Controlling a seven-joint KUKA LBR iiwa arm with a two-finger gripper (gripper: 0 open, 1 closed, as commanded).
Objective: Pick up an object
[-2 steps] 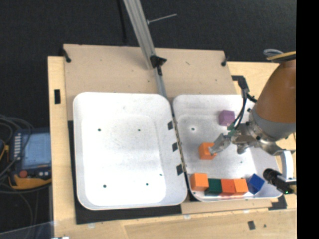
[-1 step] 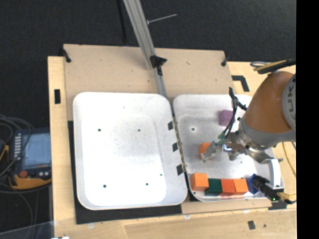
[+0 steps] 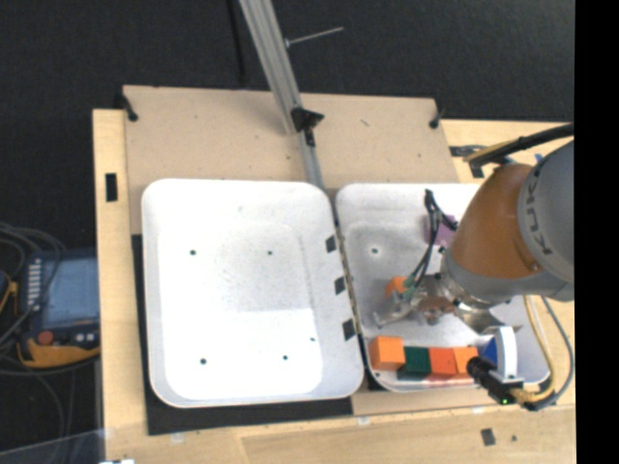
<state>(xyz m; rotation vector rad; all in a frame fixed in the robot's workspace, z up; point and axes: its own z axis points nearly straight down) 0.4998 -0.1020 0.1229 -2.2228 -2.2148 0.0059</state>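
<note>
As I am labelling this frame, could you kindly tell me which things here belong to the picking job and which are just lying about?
Belonging to the job:
- end effector, low in the right bin
- orange blocks, green block and blue object along that bin's near edge

Just lying about:
- left bin
- metal pole
- handheld controller beside the bench

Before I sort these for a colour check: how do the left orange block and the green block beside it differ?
The orange block looks larger and brighter; the green block looks smaller and darker. Orange sits leftmost in the row, green next to its right. Both lie along the right bin's near edge.
</note>
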